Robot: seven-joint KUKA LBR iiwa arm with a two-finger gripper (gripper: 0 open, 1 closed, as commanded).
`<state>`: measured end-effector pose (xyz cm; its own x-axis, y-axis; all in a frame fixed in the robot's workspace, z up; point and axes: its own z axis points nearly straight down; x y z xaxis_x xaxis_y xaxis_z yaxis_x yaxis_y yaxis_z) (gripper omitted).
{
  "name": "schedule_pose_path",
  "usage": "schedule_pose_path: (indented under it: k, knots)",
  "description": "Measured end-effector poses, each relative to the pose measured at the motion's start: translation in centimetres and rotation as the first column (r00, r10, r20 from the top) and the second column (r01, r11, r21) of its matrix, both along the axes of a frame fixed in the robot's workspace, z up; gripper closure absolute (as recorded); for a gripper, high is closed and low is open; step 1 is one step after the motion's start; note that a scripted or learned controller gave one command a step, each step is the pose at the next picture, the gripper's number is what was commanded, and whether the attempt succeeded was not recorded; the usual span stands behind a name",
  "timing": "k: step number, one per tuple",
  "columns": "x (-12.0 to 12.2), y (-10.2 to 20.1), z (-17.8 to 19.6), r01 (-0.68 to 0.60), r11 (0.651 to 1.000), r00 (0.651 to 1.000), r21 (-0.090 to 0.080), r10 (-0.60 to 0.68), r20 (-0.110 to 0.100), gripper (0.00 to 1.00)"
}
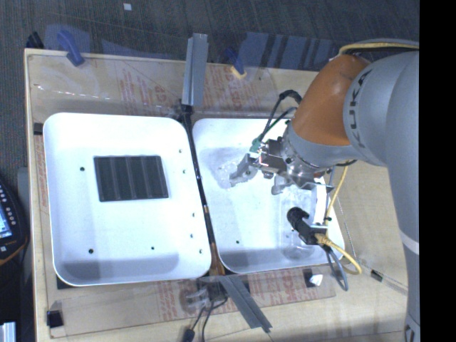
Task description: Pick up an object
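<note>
A dark grey ribbed rectangular block point(131, 177) lies flat in the left bin point(64, 141), left of its middle. In the right bin point(242, 255) a faint, clear plastic-looking item point(225, 165) rests near the upper left. My gripper point(258, 179) hangs over the right bin's upper middle, just right of that clear item. Its fingers point(241, 172) stand apart, open, and I see nothing between them. The arm's orange band point(324, 105) and grey body cover the bin's upper right corner.
A black plug point(300, 224) on a yellow cable point(340, 256) hangs below the wrist over the right bin's lower right. A divider rail point(199, 191) runs between the bins. Metal brackets sit at the far point(194, 66) and near point(242, 306) bench edges.
</note>
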<state>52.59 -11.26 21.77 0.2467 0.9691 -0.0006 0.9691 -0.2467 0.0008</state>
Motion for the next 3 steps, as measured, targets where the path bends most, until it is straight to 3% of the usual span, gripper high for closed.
schedule_pose_path:
  k: [1, 2, 3]
  knots:
    - [2.5, -6.3, 0.3, -0.009, 1.0, 1.0, 0.001, 0.009, -0.003, 0.0]
    - [3.0, -8.9, 7.6, 0.136, 0.991, 0.991, 0.001, -0.136, -0.002, 0.0]
    - [2.0, -8.9, 9.4, 0.035, 0.999, 0.999, 0.0, -0.035, 0.001, 0.0]
